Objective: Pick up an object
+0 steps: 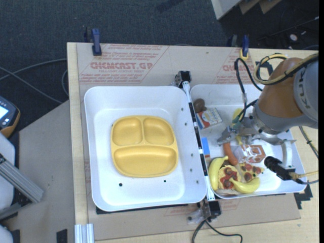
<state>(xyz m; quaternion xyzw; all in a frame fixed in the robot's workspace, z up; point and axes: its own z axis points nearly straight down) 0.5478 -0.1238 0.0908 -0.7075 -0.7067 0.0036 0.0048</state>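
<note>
Banana (238, 186) lies at near edge of right bin (296, 182), touching pizza slice (230, 175). Carrot (230, 152) just behind, mid-bin. Gripper (238, 135) hangs low over clutter beside carrot; whether it grips anything, cannot tell. Small carton (208, 118) and brown item (199, 105) toward far-left corner of that bin. Yellow divided plate (144, 146) centred in left bin (96, 105). Step, by judgement: descent onto pile. Next move calls for closing on one object, then straight lift.
</note>
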